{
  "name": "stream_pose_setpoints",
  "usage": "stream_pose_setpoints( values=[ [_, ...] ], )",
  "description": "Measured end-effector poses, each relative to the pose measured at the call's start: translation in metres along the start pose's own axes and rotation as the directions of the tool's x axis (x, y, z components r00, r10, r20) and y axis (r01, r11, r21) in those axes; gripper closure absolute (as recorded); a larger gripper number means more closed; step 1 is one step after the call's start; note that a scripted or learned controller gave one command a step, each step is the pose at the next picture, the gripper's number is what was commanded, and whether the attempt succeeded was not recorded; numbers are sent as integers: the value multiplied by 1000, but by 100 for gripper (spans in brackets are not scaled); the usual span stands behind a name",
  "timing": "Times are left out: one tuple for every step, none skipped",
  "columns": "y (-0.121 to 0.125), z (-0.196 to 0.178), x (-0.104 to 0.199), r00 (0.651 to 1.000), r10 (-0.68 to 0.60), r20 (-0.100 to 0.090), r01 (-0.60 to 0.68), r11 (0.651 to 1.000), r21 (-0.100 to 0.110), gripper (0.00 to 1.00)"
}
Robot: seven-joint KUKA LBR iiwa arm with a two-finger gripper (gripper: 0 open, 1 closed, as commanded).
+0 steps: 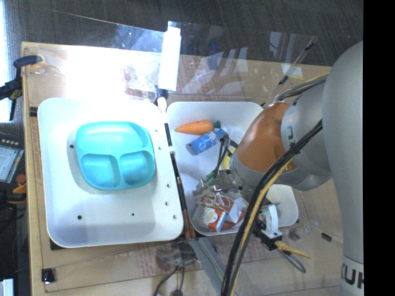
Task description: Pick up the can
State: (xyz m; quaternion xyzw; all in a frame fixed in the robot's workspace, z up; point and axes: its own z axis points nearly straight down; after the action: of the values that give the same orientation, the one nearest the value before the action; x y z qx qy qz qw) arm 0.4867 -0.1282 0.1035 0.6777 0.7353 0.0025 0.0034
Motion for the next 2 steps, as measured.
stream_pose_setpoints(
  values=[
    [-1,0,0,1000,0,0,0,1000,1,0],
    [0,-9,0,1000,-6,1,6,1000,1,100]
  ],
)
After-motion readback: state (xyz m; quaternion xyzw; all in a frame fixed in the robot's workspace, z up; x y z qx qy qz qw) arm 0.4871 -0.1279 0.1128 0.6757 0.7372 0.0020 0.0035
